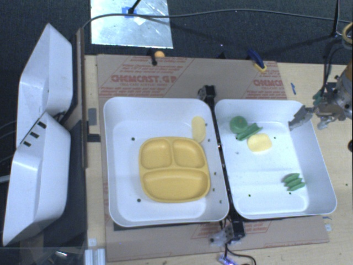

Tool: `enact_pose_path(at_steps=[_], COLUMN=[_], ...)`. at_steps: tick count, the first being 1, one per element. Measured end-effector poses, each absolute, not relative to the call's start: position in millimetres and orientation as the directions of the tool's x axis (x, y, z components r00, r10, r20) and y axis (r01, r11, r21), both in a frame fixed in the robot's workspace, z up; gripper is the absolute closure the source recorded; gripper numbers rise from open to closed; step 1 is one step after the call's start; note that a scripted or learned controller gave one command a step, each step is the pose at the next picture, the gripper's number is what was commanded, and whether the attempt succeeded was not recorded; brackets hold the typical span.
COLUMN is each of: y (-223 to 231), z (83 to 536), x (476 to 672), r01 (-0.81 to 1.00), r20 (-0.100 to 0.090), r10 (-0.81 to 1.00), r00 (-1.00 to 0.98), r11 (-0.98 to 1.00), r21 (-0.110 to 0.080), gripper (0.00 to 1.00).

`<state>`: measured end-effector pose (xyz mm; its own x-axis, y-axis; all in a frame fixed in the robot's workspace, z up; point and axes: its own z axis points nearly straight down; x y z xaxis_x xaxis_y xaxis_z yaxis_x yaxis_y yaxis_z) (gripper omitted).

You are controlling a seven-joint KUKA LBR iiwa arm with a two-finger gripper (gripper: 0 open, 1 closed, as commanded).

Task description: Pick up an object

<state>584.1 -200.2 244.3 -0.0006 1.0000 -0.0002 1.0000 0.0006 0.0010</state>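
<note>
While the gripper is hanging at the far right rim of the right bin, with nothing between its fingers that I can see, the choices are lying below: a green piece touching a pale yellow lump, and a green pod well apart, alone. I am judging the pod the cleaner target; coming straight down across its short width should be avoiding neighbours. A yellow tray and a small yellow piece are sitting in the left bin. Whether the fingers are spread or closed is too blurred to tell, and the frame edge is cutting the arm off.
</note>
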Motion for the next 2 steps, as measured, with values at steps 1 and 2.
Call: enact_pose_path(at_steps=[1, 2], y=[-172.0, -172.8], z=[284.6, 292.9], x=[550.6, 550.6], r01=[1.000, 1.000], r20=[-0.001, 0.000], r10=[1.000, 1.000], r00=[-0.002, -0.002], r11=[0.002, 0.002], r21=[0.005, 0.002], gripper=[0.00, 1.00])
